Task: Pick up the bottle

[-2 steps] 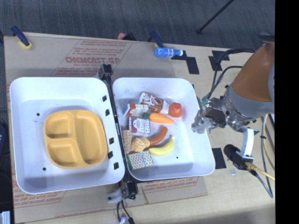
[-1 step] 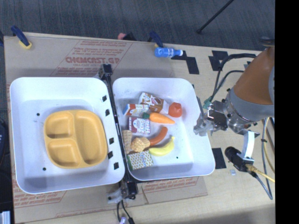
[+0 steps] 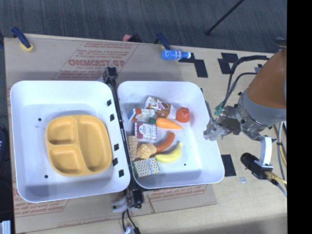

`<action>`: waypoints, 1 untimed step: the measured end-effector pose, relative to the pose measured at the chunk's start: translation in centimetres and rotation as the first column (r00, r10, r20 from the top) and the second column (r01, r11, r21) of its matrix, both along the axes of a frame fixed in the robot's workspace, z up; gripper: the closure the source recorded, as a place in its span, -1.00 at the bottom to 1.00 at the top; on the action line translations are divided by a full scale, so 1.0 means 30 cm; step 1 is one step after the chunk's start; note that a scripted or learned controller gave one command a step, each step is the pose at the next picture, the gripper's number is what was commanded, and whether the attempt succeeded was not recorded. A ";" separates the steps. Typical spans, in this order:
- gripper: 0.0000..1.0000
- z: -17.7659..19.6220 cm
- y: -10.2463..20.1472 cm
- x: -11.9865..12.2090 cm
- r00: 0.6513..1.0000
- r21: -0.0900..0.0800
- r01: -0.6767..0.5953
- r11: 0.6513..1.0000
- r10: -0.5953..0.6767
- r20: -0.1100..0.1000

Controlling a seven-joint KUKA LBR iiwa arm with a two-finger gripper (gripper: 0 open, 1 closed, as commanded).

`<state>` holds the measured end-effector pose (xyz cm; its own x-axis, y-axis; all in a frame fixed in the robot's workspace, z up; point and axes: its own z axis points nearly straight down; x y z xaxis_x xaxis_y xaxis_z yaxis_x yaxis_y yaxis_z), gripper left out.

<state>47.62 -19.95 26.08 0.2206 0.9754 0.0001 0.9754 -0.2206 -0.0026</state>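
In the right bin (image 3: pixel 207 167), several toy foods lie in a heap. At its back lies a small brown bottle-shaped item with a red and white label (image 3: pixel 158 106), on its side. My gripper (image 3: pixel 213 130) hangs just outside the bin's right rim, to the right of the heap and apart from every item. Nothing is seen between its fingers. The grey arm with its orange band (image 3: pixel 270 87) reaches in from the right.
Around the bottle are a red tomato (image 3: pixel 183 114), a carrot (image 3: pixel 168 124), a sausage (image 3: pixel 165 141), a banana (image 3: pixel 169 154), a red carton (image 3: pixel 146 130) and crackers (image 3: pixel 145 167). A yellow divided plate (image 3: pixel 78 144) sits in the left bin (image 3: pixel 19 101). Blue clamps (image 3: pixel 173 55) hold the board's back edge.
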 end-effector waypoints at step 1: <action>1.00 -0.048 -0.006 -0.001 0.999 0.001 0.052 0.999 -0.052 -0.003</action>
<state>47.60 -20.12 24.64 0.2711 0.9626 0.0006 0.9625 -0.2711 -0.0060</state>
